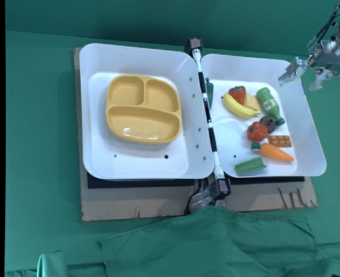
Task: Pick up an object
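Gripper (pixel 303 78) hangs with fingers spread and nothing between them above the right bin's (pixel 308 154) far right rim, the green bottle (pixel 269 104) just below-left of it, banana (pixel 240 107) and carrot (pixel 275 152) farther off.

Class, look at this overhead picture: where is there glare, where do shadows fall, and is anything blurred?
Camera view: soft, even light; faint glare on the yellow plate's front rim; a dark shadow under the left bin's front edge; the toy food stays sharp, while the gripper at the right edge looks slightly soft.
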`<state>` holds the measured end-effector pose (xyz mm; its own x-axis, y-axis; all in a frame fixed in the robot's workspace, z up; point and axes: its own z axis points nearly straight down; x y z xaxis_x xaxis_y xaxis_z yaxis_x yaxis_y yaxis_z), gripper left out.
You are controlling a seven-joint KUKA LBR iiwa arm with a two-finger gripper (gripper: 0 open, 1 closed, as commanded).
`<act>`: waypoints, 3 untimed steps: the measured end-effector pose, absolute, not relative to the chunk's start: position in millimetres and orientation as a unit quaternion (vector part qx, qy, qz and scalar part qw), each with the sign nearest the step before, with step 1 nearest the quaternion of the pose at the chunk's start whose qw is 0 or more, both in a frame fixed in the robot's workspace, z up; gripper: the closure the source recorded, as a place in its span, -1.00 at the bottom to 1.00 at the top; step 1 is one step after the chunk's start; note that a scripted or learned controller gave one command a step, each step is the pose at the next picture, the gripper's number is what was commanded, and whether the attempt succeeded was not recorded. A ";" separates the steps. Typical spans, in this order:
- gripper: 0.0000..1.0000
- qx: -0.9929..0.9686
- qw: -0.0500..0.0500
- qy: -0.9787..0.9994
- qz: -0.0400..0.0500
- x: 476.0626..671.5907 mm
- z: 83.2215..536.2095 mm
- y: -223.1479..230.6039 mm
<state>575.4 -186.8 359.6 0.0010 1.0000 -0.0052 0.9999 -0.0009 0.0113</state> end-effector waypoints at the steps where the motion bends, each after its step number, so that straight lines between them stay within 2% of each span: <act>1: -1.00 0.708 0.003 0.706 0.001 572.5 358.6 -186.9; 2: -1.00 0.707 0.006 0.707 0.003 595.0 417.1 -173.3; 3: -1.00 0.708 0.007 0.706 0.002 645.8 453.3 -187.8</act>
